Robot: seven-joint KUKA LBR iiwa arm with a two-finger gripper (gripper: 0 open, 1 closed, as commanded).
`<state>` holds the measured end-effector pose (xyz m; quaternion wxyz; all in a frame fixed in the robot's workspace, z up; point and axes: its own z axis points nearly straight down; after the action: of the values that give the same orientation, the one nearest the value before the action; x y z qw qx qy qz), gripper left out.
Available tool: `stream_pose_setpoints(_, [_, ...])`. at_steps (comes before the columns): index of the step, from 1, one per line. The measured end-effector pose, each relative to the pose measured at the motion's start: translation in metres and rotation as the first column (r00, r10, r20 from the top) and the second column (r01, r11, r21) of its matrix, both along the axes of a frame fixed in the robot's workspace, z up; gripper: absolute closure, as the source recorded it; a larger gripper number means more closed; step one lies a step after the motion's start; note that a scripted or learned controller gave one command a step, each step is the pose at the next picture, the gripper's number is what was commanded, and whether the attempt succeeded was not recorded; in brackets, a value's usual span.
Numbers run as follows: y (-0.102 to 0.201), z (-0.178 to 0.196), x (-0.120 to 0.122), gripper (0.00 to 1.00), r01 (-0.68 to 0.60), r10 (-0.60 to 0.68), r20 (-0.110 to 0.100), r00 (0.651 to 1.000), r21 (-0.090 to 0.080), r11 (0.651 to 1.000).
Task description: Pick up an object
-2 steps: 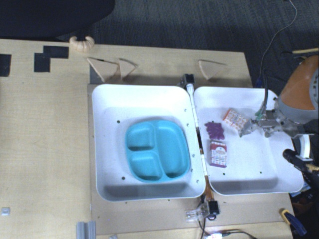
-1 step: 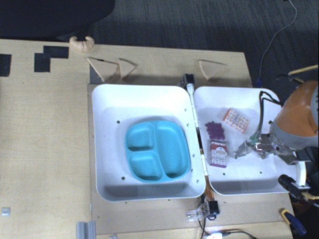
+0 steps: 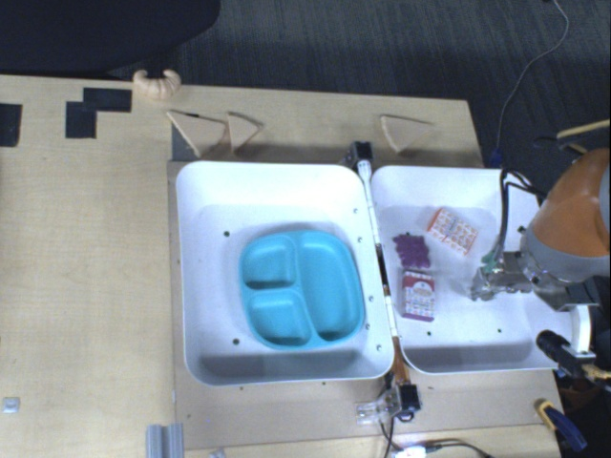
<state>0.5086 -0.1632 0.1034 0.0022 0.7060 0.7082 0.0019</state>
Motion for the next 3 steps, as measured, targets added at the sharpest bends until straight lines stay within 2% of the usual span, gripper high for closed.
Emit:
stream_pose_setpoints(1, [0.000, 0.000, 0.000, 0.00, 0.000, 0.000, 0.000, 1.000, 0.000, 1.000])
stream_pose_setpoints(2, [0.051, -0.008, -0.021, 0.00, 0.001, -0.001, -0.002, 1.000, -0.002, 1.000])
stream_pose_setpoints(3, [0.052, 0.002, -0.020, 1.00, -0.002, 0.002, 0.000, 1.000, 0.000, 1.000])
